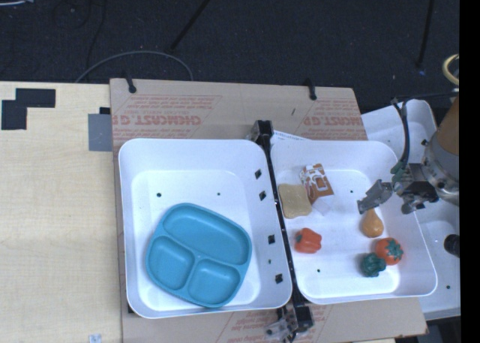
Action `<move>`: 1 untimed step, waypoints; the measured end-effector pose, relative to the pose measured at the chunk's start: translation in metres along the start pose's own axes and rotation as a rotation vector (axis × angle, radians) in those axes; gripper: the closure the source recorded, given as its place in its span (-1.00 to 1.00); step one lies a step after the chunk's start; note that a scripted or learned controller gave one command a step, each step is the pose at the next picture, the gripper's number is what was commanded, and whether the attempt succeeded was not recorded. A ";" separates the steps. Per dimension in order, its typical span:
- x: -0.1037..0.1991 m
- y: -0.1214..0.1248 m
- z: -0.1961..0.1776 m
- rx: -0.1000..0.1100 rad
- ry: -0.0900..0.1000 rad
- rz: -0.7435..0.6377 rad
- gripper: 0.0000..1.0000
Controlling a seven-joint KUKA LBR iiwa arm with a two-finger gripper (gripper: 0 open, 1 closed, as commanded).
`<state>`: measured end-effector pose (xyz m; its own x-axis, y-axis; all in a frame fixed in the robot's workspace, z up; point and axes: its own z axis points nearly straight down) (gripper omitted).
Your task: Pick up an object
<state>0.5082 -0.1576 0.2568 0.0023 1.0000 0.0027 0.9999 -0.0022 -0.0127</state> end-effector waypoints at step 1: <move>0.000 0.002 -0.005 -0.009 -0.002 -0.002 -1.00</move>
<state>0.5100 -0.1576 0.2619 0.0001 1.0000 0.0010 1.0000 -0.0001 -0.0033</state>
